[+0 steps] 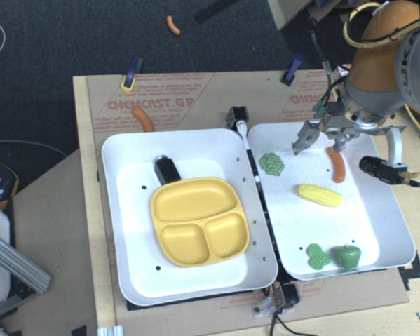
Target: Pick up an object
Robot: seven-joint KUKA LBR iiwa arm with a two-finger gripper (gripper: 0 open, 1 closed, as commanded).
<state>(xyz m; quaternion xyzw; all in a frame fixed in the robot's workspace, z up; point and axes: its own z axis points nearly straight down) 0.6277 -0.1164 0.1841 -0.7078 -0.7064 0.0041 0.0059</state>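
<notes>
Pincer (321, 138) spread apart above glossy orange sausage (337, 164), ridged yellow corn (319, 194) near, right white bin (388, 210)

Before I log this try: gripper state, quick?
Gripper: open, jaws spread, holding nothing, above the right bin beside the sausage.

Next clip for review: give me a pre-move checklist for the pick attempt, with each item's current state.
1. Tool open, nothing between its fingers: ok.
2. Tool above right white bin, at its far edge: ok.
3. Nearest target, orange sausage-shaped toy, lies free of neighbours: ok.
4. Yellow corn cob toy and green leafy toy also unobstructed: ok.
5. Tool centred over any one item: not ok; it sits between the leafy toy and the sausage.
6. Tool height above bin floor: cannot tell.
</notes>
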